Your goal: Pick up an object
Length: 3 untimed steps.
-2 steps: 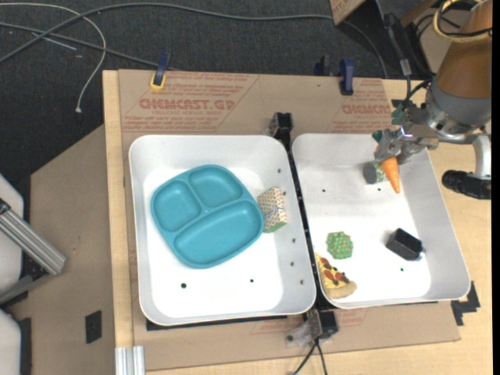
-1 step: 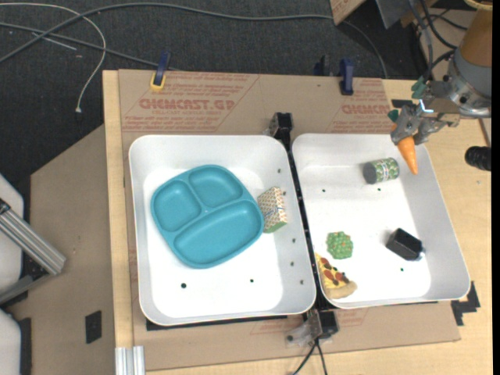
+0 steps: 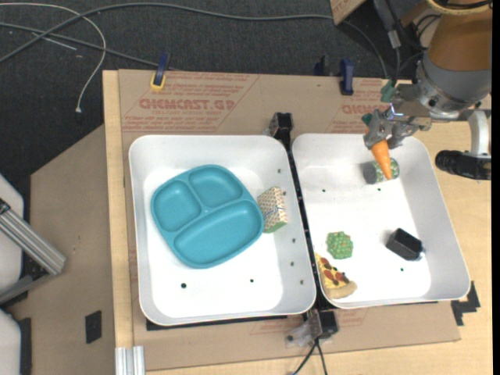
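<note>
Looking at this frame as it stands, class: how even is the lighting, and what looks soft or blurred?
Camera view: flat, even light; both white bins bright without harsh glare; faint shadow under the blue tray; gripper and carrot slightly soft; small toys lack fine detail.

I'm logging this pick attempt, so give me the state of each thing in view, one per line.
hand: shut on the carrot, over the right bin's far end
carrot: held, tip down, lifted
blue tray: flat in the left bin
patterned block: leaning on the tray's edge
broccoli: lying loose, right bin
pizza slice: lying by the right bin's near rim
black block: lying loose, right bin
</note>
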### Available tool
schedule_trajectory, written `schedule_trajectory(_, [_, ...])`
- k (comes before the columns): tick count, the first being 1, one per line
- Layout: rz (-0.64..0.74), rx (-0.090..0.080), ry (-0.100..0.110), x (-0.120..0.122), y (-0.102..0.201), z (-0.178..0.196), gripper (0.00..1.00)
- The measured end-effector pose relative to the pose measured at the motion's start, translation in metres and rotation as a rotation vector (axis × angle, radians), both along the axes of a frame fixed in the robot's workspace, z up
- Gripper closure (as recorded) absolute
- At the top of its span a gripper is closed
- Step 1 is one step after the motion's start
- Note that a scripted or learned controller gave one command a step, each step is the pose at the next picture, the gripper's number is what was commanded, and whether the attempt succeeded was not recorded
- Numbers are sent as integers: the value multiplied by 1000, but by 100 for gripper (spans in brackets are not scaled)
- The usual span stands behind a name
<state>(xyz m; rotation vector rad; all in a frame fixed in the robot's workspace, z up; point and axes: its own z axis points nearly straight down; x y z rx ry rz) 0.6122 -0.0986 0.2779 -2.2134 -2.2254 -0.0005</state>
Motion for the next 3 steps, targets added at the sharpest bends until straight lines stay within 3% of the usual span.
schedule_trajectory(1, [-2,-1,1,-17,44,-4,100])
schedule_trajectory(3, [1,0,3,-35,147,-48,100])
